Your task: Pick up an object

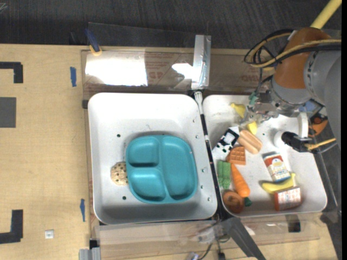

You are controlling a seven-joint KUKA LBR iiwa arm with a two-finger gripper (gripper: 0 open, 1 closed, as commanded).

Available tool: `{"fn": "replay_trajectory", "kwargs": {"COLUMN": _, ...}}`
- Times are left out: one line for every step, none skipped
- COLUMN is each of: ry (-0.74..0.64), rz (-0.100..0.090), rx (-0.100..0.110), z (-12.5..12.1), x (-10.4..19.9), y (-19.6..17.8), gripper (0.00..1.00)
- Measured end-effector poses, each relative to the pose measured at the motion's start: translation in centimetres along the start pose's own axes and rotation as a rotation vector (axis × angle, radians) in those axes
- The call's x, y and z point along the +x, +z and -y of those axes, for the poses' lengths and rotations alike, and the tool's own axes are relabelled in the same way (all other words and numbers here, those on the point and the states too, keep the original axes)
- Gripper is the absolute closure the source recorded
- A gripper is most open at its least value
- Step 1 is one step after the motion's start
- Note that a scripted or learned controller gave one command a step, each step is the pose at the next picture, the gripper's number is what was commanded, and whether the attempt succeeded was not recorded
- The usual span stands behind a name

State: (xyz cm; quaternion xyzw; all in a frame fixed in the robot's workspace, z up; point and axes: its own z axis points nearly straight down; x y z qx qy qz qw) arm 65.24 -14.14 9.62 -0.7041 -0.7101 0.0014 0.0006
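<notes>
Filling the right bin (317, 196): toy foods; left bin (103, 112): teal tray (161, 168).

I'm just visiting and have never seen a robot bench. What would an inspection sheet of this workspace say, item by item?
Surface: two white bins side by side, left bin, right bin, on a brown bench.
Job's things: right bin holds a carrot, banana, hot dog, small carton and other toy foods.
Clutter: teal tray and cookie in left bin.
Tool: tool low over right bin's far end; grip unclear.
Cables: black and yellow loops behind the arm.
Surroundings: dark floor, blue tape marks.
</notes>
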Motion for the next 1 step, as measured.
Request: {"fn": "replay_trajectory", "kwargs": {"ry": 0.184, "rz": -0.004, "rx": -0.012, "z": -1.75, "x": 8.22, "y": -9.36, "gripper": 1.0}}
